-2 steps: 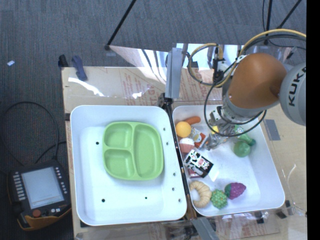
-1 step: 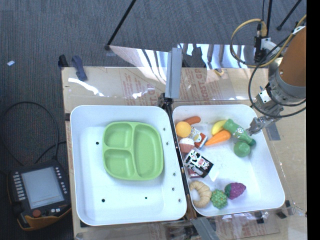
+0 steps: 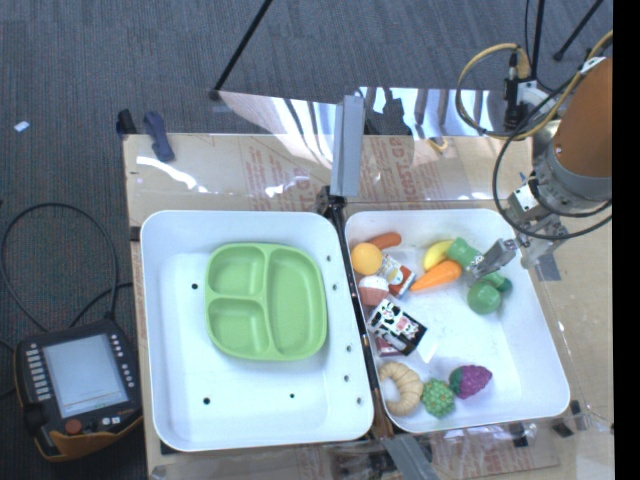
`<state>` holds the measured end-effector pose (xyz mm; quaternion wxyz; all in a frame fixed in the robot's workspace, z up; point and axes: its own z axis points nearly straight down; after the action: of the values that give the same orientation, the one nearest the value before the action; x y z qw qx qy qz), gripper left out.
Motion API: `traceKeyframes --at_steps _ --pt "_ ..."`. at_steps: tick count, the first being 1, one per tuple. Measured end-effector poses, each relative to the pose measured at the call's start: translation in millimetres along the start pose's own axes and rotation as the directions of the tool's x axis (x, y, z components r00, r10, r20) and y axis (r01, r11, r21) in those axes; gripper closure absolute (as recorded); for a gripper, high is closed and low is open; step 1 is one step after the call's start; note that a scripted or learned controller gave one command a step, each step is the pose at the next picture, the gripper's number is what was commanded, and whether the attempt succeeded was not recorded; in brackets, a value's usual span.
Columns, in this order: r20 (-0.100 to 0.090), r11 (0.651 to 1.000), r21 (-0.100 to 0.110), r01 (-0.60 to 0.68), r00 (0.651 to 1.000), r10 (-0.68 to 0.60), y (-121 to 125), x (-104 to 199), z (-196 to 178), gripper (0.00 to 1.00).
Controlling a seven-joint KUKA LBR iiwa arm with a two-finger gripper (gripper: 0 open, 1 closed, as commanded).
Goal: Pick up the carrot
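Camera view looks down on the table (image 3: 240, 173) with two white bins side by side. The left bin (image 3: 170, 258) carries a green divided plate (image 3: 267, 301); the right bin (image 3: 540, 353) holds a scatter of toy food. The carrot (image 3: 437, 276) lies on its side in the upper middle of the right bin, its tip pointing down-left toward a small red-and-white packet (image 3: 398, 277), its thick end just beside a green block (image 3: 462, 250) and below a yellow piece (image 3: 436, 254). An orange ball (image 3: 366, 259) and a reddish sausage shape (image 3: 385, 240) sit to its left, well clear of the grasp side.

The gripper (image 3: 497, 259) hangs low over the bin's upper right, coming in from the arm's side (hence its slant), near the carrot's thick end and just above a green apple-like fruit (image 3: 484, 296). Whether its jaws are spread or pressed together I cannot tell; nothing is visibly between them, so the carrot reads as not yet taken.

Judging from this, the approach is under way. The carrot's crowded neighbours leave little room at the thick end, so a grasp across its middle looks the safer choice.
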<state>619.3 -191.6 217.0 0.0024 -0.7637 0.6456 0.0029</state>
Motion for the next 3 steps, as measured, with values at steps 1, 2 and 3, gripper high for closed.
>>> traceKeyframes --at_steps 1,2,3 --pt "-0.012 0.999 0.014 -0.033 0.999 0.033 -28 -36 87 0.00" --pt "0.002 1.000 -0.001 0.009 1.000 -0.009 -16 -37 132 0.00" --pt "-0.004 1.000 -0.004 -0.012 1.000 0.012 -9 -47 132 0.00"
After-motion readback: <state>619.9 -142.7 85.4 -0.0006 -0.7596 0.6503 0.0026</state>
